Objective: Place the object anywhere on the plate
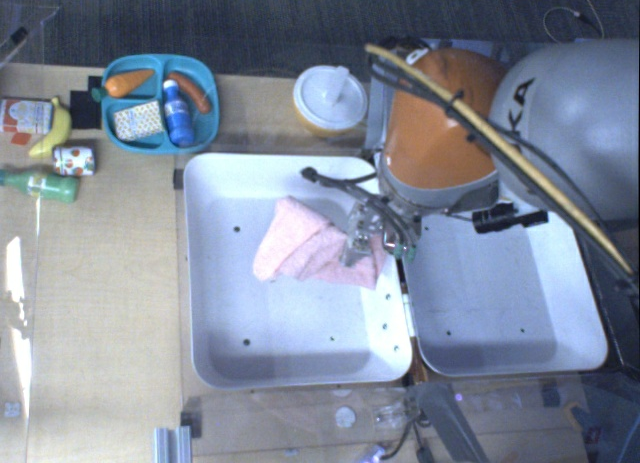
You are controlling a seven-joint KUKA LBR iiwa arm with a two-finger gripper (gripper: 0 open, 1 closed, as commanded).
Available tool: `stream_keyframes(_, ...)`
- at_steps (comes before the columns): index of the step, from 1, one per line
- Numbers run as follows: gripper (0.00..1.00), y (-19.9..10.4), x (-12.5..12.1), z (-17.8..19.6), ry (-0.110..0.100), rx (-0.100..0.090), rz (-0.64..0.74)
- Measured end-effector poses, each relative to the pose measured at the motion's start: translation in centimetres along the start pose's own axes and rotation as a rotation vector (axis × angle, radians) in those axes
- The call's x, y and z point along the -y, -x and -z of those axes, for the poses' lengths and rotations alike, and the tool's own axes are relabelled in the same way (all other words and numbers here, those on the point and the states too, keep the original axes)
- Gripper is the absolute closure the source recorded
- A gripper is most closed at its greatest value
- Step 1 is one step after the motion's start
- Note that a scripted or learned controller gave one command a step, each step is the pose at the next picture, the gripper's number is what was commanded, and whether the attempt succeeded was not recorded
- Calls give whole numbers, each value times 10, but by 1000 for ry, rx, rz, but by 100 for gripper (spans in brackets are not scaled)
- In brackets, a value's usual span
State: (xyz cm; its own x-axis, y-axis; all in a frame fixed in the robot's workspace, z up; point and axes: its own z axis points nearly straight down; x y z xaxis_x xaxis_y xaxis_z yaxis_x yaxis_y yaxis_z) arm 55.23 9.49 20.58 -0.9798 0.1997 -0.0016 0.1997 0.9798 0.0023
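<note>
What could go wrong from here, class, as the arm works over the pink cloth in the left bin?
1. The tool sits at the right edge of the cloth, so it may catch just a fold and the cloth could slip out.
2. That spot is close to the left bin's right wall, so the tool may knock the wall.
3. The limp cloth may drag when lifted.
</note>
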Motion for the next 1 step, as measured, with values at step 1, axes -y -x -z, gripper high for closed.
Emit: stream_keyframes(1,100,-33,-49,1,0,-1,205)
